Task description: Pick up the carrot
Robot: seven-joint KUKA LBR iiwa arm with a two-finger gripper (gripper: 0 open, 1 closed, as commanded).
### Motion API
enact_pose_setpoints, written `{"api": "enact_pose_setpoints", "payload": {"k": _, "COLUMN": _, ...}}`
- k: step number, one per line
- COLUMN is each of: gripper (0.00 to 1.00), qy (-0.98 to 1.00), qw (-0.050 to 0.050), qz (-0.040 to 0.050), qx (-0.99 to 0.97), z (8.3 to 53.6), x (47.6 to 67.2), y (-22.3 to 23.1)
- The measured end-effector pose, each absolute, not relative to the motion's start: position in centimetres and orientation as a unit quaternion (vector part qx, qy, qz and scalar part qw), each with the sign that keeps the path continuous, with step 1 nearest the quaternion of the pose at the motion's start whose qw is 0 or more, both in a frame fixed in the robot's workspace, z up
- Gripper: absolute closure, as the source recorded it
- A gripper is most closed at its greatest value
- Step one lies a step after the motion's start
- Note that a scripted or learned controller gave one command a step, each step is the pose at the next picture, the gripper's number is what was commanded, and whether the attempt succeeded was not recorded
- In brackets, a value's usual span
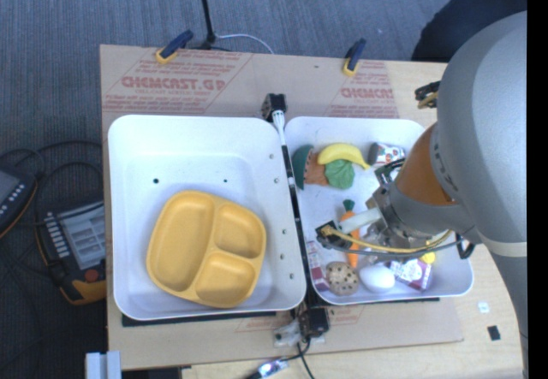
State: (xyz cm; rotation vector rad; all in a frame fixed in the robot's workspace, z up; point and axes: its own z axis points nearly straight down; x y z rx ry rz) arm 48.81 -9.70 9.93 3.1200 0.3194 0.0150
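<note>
The carrot [348, 216] is a small orange piece with a green top, lying near the middle of the right bin [445, 287]. My gripper [377, 230] hangs low over the bin just right of the carrot, with the big grey arm and its orange band above it. Wrist parts and yellow cables partly hide the carrot's lower end. Nothing is visibly held.
Around the carrot lie a banana [342, 152], a green leafy piece [340, 173], a dark green item [300, 165], a can [385, 152], a cookie [343, 279], a white egg [377, 278] and a red-and-white packet [417, 271]. The left bin [137, 146] holds a yellow divided plate [171, 257].
</note>
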Motion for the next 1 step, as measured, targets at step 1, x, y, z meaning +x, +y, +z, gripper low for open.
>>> {"api": "enact_pose_setpoints", "payload": {"k": 1, "gripper": 1.0, "qy": 0.104, "qw": 0.001, "qz": 0.0039, "qx": 0.995, "z": 9.16, "x": 48.64, "y": -9.64}}
